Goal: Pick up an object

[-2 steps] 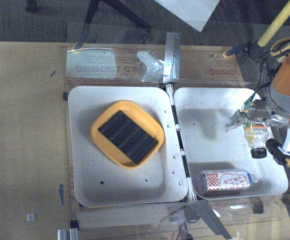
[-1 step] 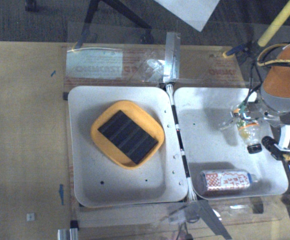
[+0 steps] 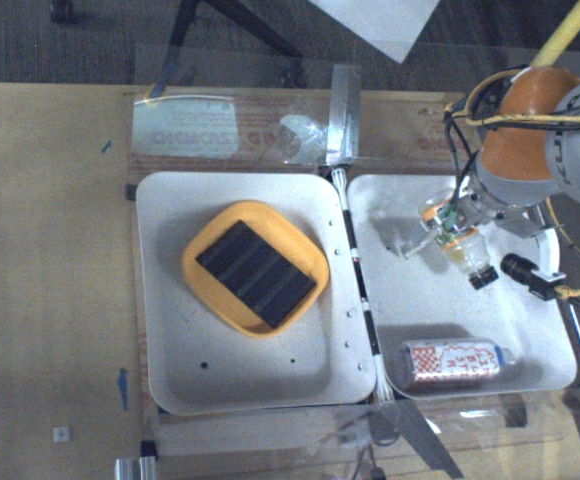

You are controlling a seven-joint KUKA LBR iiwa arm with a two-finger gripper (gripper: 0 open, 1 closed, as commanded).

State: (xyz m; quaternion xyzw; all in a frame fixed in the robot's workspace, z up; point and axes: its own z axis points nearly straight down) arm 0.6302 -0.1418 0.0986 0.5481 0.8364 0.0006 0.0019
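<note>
- The claw (image 3: 457, 236) sits over the upper middle of the right bin (image 3: 410, 303), above the bin floor and touching nothing that can be made out
- Whether the claw is apart or together cannot be told, as wires and small parts crowd around it; nothing is seen clamped in it
- Below the claw, toward the view's bottom edge, the tube (image 3: 455, 360) lies on its side along the bin's near wall, well apart from the claw
- Bare white floor lies between the claw and the tube, so there is open room on that side
- To the claw's left a stretch of bare floor runs to the wall where the two bins meet
- To the claw's right the room is tight, with black parts of the arm's end and a cable lying near the bin's right wall
- Beyond that shared wall, well left of the claw, the pad (image 3: 255, 268) rests in the middle of the left bin (image 3: 170, 353); it is orange with a dark ribbed face and turned at a slant
- Bare floor rings the pad on all sides, widest toward the bin's lower corners
- The arm (image 3: 530, 118) comes in from above and right of the claw, its orange band over the right bin's upper right corner, the wrist bending down and left to the claw
</note>
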